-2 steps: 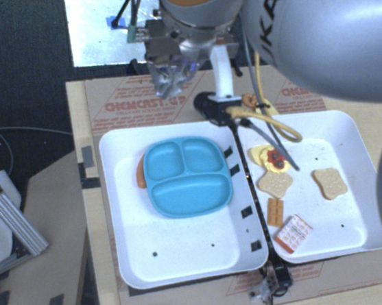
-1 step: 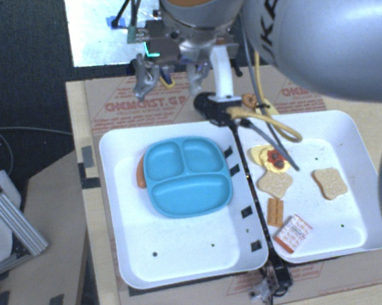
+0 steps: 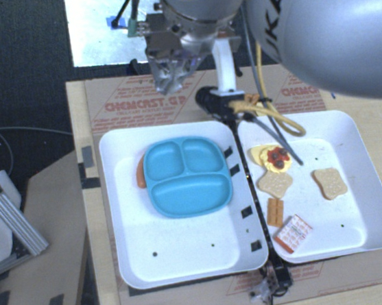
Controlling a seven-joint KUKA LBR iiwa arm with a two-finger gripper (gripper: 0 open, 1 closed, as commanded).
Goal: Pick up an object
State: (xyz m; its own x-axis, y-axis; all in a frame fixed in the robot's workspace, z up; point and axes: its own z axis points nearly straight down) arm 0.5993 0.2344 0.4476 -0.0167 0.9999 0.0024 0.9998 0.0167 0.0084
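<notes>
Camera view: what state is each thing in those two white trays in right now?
blue divided plate: flat in the left bin, right way up
orange stick: partly tucked under the plate's left edge
toy pizza slice: lying flat, right bin
two bread slices: flat, apart
red-and-white packet: flat, near front edge
pincer: above the bench behind the bins, holding nothing visible

Two bins sit side by side on the bench (image 3: 65, 198). A divided plate (image 3: 187, 176) lies in the left bin (image 3: 183, 256); toast pieces (image 3: 329, 183) and a packet (image 3: 293, 232) lie in the right bin (image 3: 356, 231).
</notes>
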